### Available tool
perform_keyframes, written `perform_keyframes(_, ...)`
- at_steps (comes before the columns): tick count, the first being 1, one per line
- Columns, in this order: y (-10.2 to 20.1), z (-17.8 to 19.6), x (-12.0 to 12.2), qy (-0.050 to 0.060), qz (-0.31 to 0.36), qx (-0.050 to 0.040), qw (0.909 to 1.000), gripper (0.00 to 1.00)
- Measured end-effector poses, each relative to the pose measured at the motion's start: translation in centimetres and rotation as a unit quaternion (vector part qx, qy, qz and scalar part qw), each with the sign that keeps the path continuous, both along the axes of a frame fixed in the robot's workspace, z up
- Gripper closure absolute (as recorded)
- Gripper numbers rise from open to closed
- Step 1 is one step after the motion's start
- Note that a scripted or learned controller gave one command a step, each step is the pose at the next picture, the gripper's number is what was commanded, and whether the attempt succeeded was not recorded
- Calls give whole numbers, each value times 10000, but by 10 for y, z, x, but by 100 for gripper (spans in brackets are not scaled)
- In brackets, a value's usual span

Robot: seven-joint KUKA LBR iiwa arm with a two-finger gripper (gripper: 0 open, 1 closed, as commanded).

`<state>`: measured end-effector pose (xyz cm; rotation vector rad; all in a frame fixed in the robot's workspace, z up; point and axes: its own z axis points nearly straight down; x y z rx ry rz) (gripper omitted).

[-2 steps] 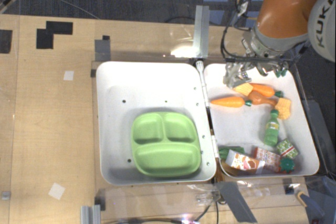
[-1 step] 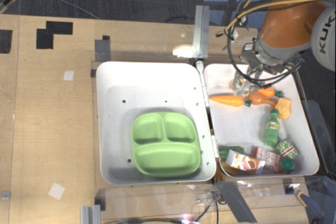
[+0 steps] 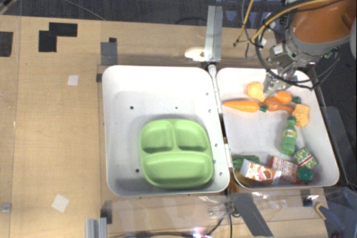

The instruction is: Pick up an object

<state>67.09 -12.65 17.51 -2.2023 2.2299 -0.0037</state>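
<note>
The end effector point(image 3: 273, 85) hangs just above the orange carrot point(image 3: 242, 105) in the right bin point(image 3: 245, 136); I can't tell how wide it's open. A green bottle point(image 3: 288, 136) lies nearer the bin's front, right of the carrot.

The bench point(image 3: 44, 136) is pale wood with black square markings point(image 3: 56, 35) near its far left corner and small pale patches point(image 3: 73, 80) on its left part. Two shallow white bins rest on it, touching side by side: the left bin point(image 3: 120, 120) and the right bin point(image 3: 323, 136). A metal bracket point(image 3: 212, 33) stands upright behind their shared edge.
</note>
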Motion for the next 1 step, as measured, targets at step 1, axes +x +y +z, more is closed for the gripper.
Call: perform_keyframes(1,63,85,1,-27,512,1,9987,100)
